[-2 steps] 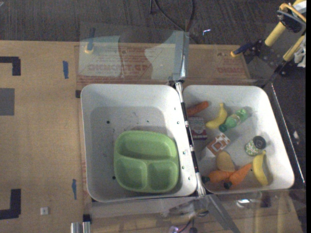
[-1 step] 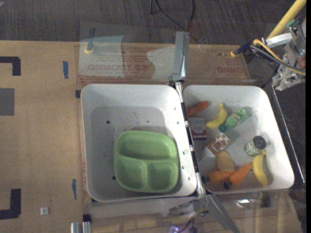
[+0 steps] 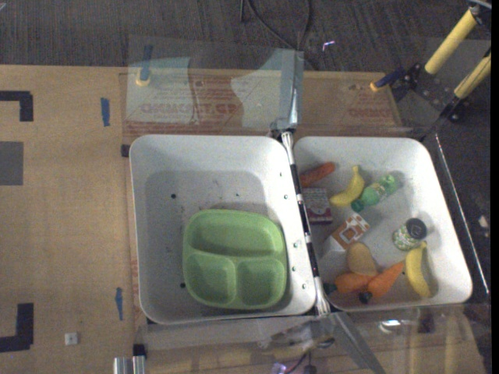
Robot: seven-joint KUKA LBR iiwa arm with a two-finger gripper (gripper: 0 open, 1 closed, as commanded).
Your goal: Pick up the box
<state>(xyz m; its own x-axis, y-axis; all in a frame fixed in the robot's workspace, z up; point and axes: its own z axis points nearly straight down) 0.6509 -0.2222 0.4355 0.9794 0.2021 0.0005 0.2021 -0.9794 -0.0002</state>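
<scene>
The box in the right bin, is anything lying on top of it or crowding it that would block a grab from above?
Nothing lies on the box. Its top is open from above. A round yellowish piece sits close at its near side and a red packet lies just to its left, against the bin wall.

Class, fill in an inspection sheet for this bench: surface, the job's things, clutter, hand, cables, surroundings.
Surface: two white bins side by side, left bin, right bin, on a brown bench.
Job's things: small box in the right bin, tilted, apart from the bin walls.
Clutter: green tray in the left bin; two bananas, carrots, a green bottle and a red packet around the box.
Hand: nothing seen.
Cables: black cable looped on the floor behind the bins.
Surroundings: dark carpet; yellow poles at upper right.
</scene>
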